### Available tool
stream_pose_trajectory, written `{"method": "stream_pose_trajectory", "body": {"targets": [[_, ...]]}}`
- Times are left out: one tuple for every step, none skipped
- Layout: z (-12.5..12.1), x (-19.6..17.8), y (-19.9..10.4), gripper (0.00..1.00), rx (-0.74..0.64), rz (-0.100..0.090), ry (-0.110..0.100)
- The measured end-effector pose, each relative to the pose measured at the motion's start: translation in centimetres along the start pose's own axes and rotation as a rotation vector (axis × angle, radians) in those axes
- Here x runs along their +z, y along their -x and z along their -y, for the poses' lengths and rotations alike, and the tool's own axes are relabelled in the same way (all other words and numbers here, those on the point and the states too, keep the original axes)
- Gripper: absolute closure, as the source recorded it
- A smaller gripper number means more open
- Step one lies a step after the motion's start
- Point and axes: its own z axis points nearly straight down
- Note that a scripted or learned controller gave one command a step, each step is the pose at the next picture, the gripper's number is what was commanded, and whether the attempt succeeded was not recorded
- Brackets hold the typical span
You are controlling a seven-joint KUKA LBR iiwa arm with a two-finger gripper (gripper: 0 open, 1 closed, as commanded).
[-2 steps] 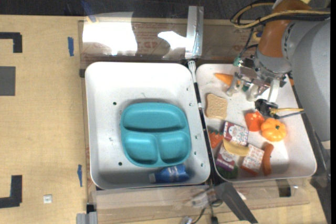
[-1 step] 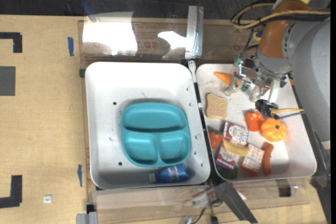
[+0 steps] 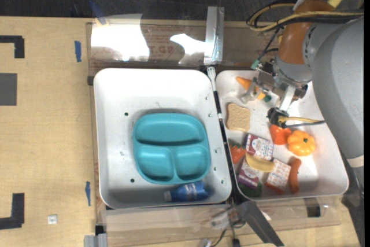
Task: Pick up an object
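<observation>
Carrot piece [image 3: 244, 83] lies in the far corner of the right bin [image 3: 334, 180], just beside the hand [image 3: 272, 95] — whether the hand is apart or together cannot be told — with a bread slice [image 3: 238, 117] nearby

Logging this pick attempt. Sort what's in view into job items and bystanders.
Job, likely, as the arm is over that bin: gripper, right bin, carrot, bread slice, orange pumpkin.
Lying about: left bin, teal divided tray, blue bottle.
</observation>
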Motion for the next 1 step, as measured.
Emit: {"method": "stream_pose_trajectory", "body": {"targets": [[2.13, -0.09, 0.60, 0.00, 0.374, -0.029, 0.026]]}}
